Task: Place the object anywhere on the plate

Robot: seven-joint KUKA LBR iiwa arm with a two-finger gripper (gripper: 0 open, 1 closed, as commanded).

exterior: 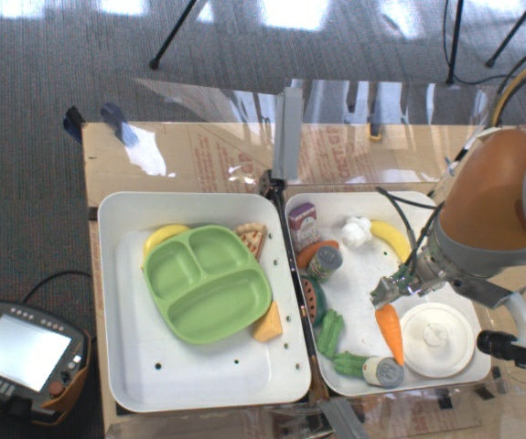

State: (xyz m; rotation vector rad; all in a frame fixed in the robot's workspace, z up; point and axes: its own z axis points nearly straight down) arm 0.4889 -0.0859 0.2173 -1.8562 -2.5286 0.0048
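Gripper: we are seeing the gripper [389,290] hanging low over the right bin [356,210], just above the thick end of the carrot [390,331]; whether it is open or closed we cannot tell, and nothing is showing in its grasp.

Object: we are taking the carrot as the likely thing to move, since it is lying nearest the gripper; that is our judgement, as the task names no item.

Relation: the carrot is lying just below the gripper toward the near edge of the bin, its long axis running from the thick top down and slightly right to the pointed tip, beside the white round lid [436,337].

Plate: the green divided plate [208,283] is sitting in the left bin [121,218], well apart from the gripper, across the wall between the two bins.

Next move: we are expecting a short drop onto the carrot, across its long axis, then a long carry leftward.

Counts: we are counting two bins, one plate, one carrot, one banana [391,240] in the right bin, one white lid and one arm [487,213].
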